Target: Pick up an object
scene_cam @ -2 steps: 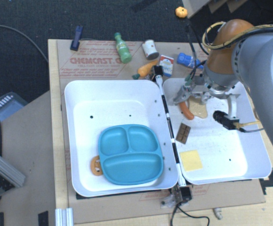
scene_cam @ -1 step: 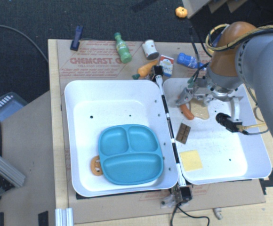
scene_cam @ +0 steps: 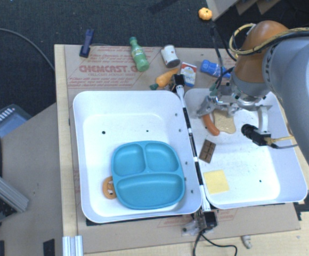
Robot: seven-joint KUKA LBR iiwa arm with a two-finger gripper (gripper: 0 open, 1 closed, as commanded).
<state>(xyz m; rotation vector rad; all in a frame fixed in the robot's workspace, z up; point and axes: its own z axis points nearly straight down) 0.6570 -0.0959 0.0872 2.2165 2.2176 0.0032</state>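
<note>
When I checked the feed, the gripper (scene_cam: 217, 110) hung low over the upper left corner of the right bin (scene_cam: 287, 188), as that slanted view showed it, close to the wall shared with the left bin (scene_cam: 90, 121). Just under it lay an orange sausage (scene_cam: 211, 125) and a tan slice of bread (scene_cam: 226, 125), the two touching on the bin floor. From that angle I could not tell whether the gripper was released or clenched, nor whether it touched either piece.

Nearer the camera, a brown ridged bar (scene_cam: 207, 151) lay tilted beside the shared wall. A yellow square (scene_cam: 216, 181) sat further forward, apart from the bar.

The left bin held a blue divided plate (scene_cam: 148, 174) toward its front, and a small brown pretzel (scene_cam: 108, 188) touched the plate's left edge.

Beyond the bins, on the cardboard sheet (scene_cam: 106, 68), I saw a green bottle (scene_cam: 139, 55) lying on its side, a white can (scene_cam: 170, 56) and a carrot (scene_cam: 165, 79), the carrot just beside the left bin's far rim.

The arm's orange band (scene_cam: 261, 39) stood over the right bin's far edge.
</note>
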